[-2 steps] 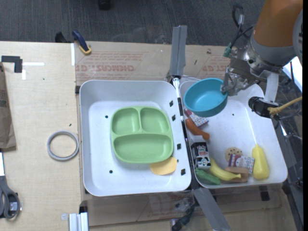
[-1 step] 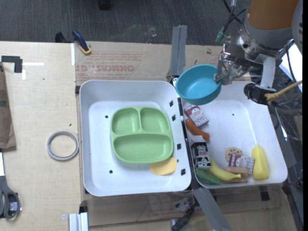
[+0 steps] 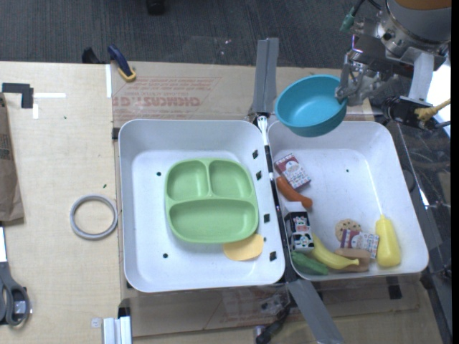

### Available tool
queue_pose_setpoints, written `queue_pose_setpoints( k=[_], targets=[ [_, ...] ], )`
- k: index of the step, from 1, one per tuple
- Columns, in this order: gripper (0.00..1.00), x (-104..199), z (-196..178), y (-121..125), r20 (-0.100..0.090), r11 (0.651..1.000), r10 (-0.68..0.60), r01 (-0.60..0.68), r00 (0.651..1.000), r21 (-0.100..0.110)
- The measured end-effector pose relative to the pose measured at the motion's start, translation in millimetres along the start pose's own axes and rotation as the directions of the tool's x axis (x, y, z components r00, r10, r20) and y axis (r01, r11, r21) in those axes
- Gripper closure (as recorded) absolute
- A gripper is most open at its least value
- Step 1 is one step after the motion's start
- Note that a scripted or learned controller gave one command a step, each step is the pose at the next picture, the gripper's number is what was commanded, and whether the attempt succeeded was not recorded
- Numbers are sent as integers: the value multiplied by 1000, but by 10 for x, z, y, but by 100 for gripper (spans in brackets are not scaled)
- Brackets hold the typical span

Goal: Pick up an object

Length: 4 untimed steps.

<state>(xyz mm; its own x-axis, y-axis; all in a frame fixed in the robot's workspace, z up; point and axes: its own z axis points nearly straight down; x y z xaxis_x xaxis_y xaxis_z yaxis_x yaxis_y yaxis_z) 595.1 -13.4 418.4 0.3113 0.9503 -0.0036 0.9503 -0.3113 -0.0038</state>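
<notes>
My gripper point(image 3: 350, 84) pinches the rim of the blue bowl point(image 3: 310, 107), holding it tilted above the far edge of the right bin point(image 3: 401, 192). Inside that bin, near its front wall, lie a banana point(image 3: 331, 256) and a yellow bottle point(image 3: 387, 242). The left bin point(image 3: 136, 213) beside it holds a green divided plate point(image 3: 211, 199).

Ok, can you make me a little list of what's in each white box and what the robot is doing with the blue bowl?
left bin: green divided plate, with a yellow chip-shaped piece at its lower edge
right bin: small red-and-white carton, orange carrot, banana, yellow bottle, cookie, plus a few small toys
blue bowl: lifted above the right bin's far edge, tilted
gripper: its jaws pinch the bowl's rim on the right side
bench, left of the bins: grey ring
</notes>
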Motion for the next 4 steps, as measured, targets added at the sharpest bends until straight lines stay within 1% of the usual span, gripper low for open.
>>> queue_pose_setpoints(
  k=[1,2,3,4],
  targets=[
    [100,-218,1254,-328,0,996,-84,84,996,3],
    [100,-887,744,-662,0,990,-142,142,990,-1],
    [100,-811,893,-942,-1,972,-235,235,972,0],
    [100,-1276,2028,-810,-2,921,-390,390,921,-2]
  ],
)
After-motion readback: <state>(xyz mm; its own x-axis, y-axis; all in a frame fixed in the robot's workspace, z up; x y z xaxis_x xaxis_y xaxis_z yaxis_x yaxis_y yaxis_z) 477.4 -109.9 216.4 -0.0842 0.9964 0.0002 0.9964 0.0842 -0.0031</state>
